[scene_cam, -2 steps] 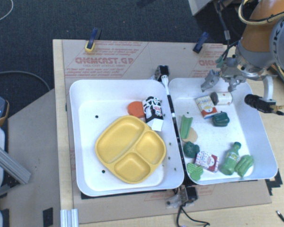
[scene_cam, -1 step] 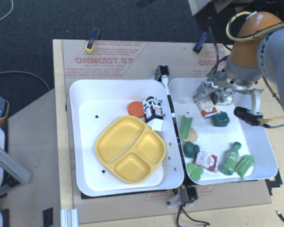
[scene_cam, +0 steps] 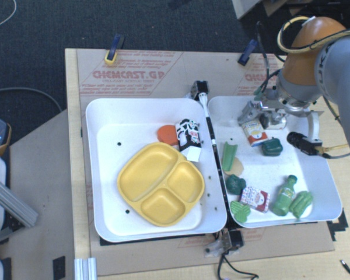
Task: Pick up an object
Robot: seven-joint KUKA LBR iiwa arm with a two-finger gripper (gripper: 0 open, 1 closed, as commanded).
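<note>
Two white bins side by side on bench. Gripper (scene_cam: 262, 114) low over far end of right bin (scene_cam: 318, 171), arm reaching in from the right. Open or closed: cannot tell from this angle, wrist body in the way. Directly beneath and just nearside of it, small red-and-white carton (scene_cam: 256, 136), lying flat on bin floor; dark green lump (scene_cam: 272, 147) just beside that. Nothing seen lifted or clearly gripped. Farther down same bin: green bottle (scene_cam: 284, 196), green pepper (scene_cam: 301, 203), red-and-white packet (scene_cam: 254, 198), all well apart from gripper. Left bin (scene_cam: 105, 133) carrying yellow divided plate (scene_cam: 160, 182), with black-and-white carton (scene_cam: 188, 133) at its far edge. Step in hand, by judgement: approach or descent onto the small carton, grasp not confirmed. Next move likely calling for centring over carton, straddling its narrow sides, closing firmly, then lifting straight up. Risks: nudging carton into dark green lump, or pinching both together.
</note>
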